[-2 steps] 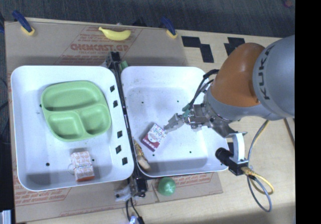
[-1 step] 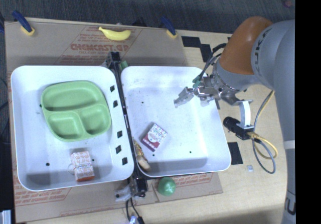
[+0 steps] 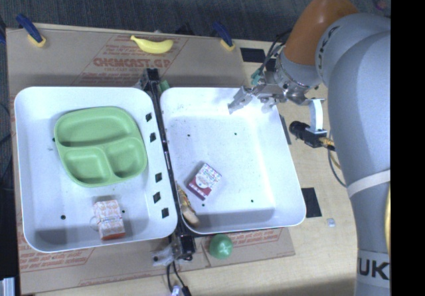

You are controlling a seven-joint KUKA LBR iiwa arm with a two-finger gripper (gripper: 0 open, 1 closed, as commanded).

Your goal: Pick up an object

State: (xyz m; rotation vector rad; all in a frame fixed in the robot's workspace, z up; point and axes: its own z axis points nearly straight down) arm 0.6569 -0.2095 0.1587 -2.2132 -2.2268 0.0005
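Observation:
My gripper hangs over the back edge of the right bin, its two fingers spread open with nothing between them. A small red and white packet lies flat on that bin's floor, well in front of and to the left of the gripper. A little tan object rests at the bin's front left corner against the divider. In the left bin sits a green divided plate, and in front of it a wrapped red and white snack.
A green ball lies on the cardboard just in front of the right bin. A yellow banana rests behind the bins, with blue clamps at the cardboard's back edge. The arm's bulk fills the right side.

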